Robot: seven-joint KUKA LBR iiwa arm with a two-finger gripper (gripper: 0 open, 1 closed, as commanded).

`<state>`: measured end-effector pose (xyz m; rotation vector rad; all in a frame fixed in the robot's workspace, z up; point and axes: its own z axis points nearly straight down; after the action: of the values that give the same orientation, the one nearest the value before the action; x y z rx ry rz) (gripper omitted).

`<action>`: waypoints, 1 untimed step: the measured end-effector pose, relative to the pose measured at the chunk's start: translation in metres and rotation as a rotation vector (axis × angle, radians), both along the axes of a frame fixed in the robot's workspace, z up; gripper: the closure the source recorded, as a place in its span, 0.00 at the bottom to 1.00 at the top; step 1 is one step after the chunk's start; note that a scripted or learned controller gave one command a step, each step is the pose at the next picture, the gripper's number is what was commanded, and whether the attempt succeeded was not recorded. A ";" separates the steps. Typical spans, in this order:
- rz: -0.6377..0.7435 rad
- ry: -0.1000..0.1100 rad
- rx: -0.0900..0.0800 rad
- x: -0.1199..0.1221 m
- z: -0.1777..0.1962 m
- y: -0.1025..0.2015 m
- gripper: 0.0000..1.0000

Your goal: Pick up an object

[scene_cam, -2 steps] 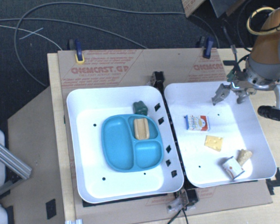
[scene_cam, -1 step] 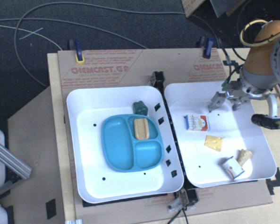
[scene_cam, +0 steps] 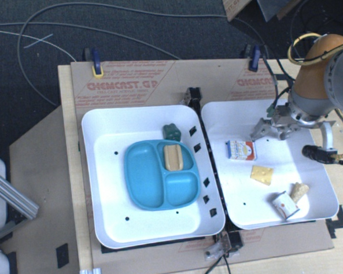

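Judging from how things lie, you have not picked anything up yet: every object rests on a bin floor, and nothing sits between the fingers of the gripper [scene_cam: 262, 131]. It hangs over the far part of the right bin [scene_cam: 240, 213], its metal fingers pointing toward the divider between the bins; whether they stand open or closed you cannot tell from this angle. The whole grasp and lift is left to do.

Your nearest candidate is the small carton [scene_cam: 241, 150], white with blue and red print, lying flat close to the divider side of the right bin and just beside the gripper tip, apart from it. Nearer the middle of that bin lies a yellow block [scene_cam: 262, 174]. Toward the near right corner sit a tan lump [scene_cam: 299, 191] and a small white and grey packet [scene_cam: 284, 205], close together, possibly touching.

In the left bin [scene_cam: 107, 218], a blue divided plate [scene_cam: 146, 178] takes up the middle, with a tan bar [scene_cam: 173, 158] in its far right compartment. A dark green piece [scene_cam: 172, 132] lies on the bin floor just beyond the plate's far edge.

Little blocks the carton; it lies clear of its neighbours. The divider wall beside it and the black clips [scene_cam: 204, 183] along it could, I think, crowd a finger on that side.
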<state>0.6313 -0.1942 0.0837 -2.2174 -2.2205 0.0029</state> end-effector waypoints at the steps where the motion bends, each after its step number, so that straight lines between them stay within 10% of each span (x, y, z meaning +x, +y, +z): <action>1: 0.001 -0.005 -0.001 0.002 0.014 0.000 1.00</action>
<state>0.6330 -0.1940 0.0974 -2.2194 -2.2242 -0.0022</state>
